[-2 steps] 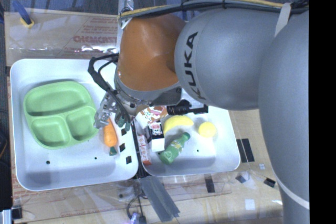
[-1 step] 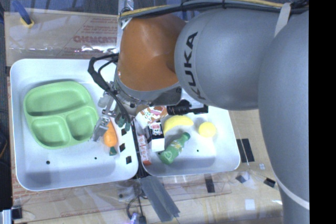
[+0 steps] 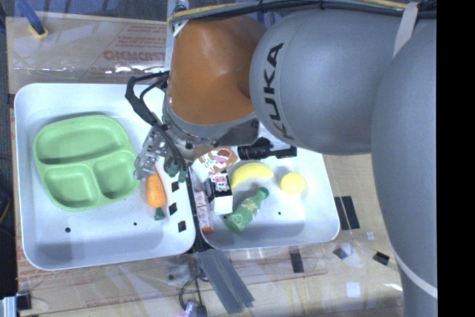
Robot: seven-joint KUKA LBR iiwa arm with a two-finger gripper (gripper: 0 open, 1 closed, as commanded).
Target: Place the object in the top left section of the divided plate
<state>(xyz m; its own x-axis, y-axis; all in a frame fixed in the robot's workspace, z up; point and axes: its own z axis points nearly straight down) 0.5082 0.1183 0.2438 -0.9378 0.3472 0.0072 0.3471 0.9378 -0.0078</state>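
A green divided plate [image 3: 80, 159] lies in the left bin [image 3: 44, 234], with a long section at the top and two smaller ones below. My gripper [image 3: 154, 162] hangs just off the plate's right rim, under the orange wrist band. An orange carrot with a green tip [image 3: 155, 194] sits directly below the fingers, at the right side of the left bin. Whether the carrot is between the fingers or lying on the bin floor cannot be made out.
The right bin [image 3: 319, 223] holds a yellow banana-shaped piece [image 3: 251, 174], a yellow lemon [image 3: 292, 182], a green bottle [image 3: 246, 210] and a printed packet [image 3: 216, 162]. The arm's grey body covers the upper right of the bench.
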